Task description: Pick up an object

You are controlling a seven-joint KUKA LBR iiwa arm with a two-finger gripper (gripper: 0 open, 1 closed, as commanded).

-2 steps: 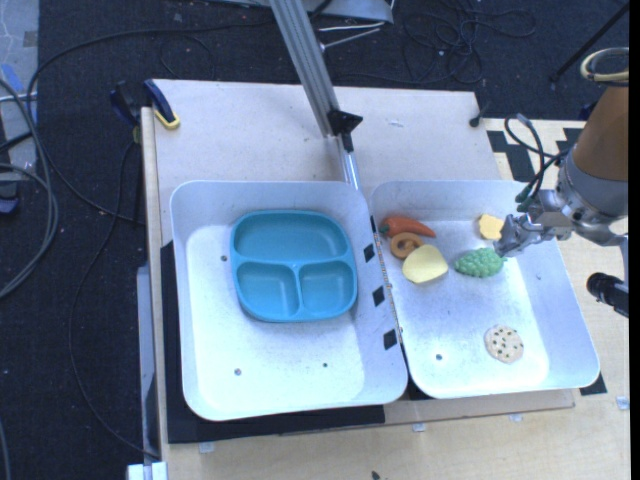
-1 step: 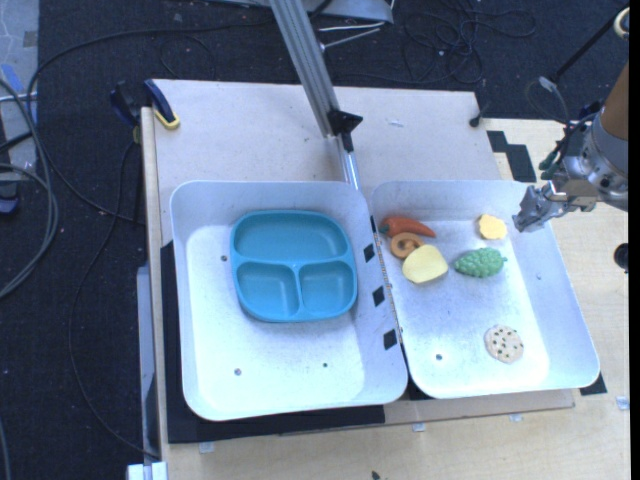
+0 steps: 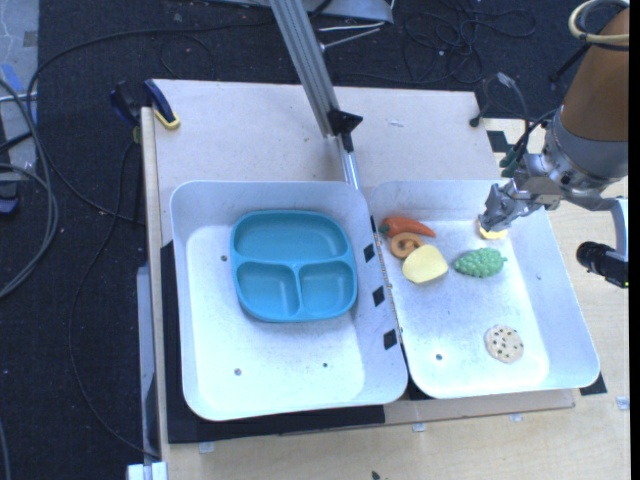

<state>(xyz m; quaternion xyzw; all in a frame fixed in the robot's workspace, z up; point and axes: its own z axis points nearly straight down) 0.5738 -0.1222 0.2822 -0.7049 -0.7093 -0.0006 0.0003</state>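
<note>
Cookie (image 3: pixel 504 344) sits nearest, front of the right bin (image 3: pixel 560 298), well apart from everything else. Further back in that bin: green leafy piece (image 3: pixel 480 262), yellow chunk (image 3: pixel 425 265) just beside it, orange ring (image 3: pixel 405 244) touching the chunk, carrot (image 3: pixel 410 227) behind that. Pincer (image 3: pixel 496 223) is down at the bin's far side, tips right over a small yellow item (image 3: pixel 492 233); can't tell whether it's clenched or released, or gripping anything. Left bin (image 3: pixel 200 368) carries a blue divided plate (image 3: pixel 295 265), three compartments. Both bins sit side by side on the bench (image 3: pixel 250 128).
</note>
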